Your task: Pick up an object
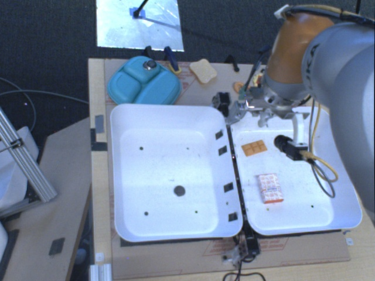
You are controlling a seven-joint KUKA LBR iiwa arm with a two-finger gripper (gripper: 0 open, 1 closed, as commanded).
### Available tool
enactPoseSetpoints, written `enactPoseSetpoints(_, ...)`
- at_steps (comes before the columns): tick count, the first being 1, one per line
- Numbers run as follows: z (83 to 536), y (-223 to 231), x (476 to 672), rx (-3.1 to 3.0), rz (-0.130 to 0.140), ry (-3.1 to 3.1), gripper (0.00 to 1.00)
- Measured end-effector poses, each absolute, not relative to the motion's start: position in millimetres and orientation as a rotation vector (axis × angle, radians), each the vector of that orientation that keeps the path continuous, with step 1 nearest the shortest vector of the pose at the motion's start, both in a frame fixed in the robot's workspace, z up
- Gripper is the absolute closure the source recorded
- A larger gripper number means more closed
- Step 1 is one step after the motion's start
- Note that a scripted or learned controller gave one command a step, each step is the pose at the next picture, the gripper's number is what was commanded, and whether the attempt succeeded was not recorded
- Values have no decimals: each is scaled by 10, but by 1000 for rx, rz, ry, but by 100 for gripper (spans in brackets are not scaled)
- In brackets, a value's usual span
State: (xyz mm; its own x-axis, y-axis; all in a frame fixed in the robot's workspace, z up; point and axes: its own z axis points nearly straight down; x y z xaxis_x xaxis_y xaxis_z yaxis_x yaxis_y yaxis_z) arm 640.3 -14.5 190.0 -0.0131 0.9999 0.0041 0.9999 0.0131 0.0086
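From the overhead camera, the pincer (252, 107) sits at the far edge of the right bin (345, 215), near the divider, and honestly I can't tell how it's set from here. Two candidates lie nearer the camera than it: a small orange cracker (254, 148) just below it, lying flat, and a red-and-white packet (270, 188) further toward the front, long axis running front to back. The cracker is closer, so I'd guess a short drop toward the camera gets it.
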Motion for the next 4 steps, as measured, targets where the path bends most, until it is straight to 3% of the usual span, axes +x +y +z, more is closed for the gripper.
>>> enactPoseSetpoints(1,1842,-662,5810,2227,-5,2217,0)
enactPoseSetpoints(2,1850,-210,6301,2210,8,2228,0)
enactPoseSetpoints(3,2489,1294,6202,2201,16,2238,0)
enactPoseSetpoints(4,1907,696,6302,2226,-4,2218,0)
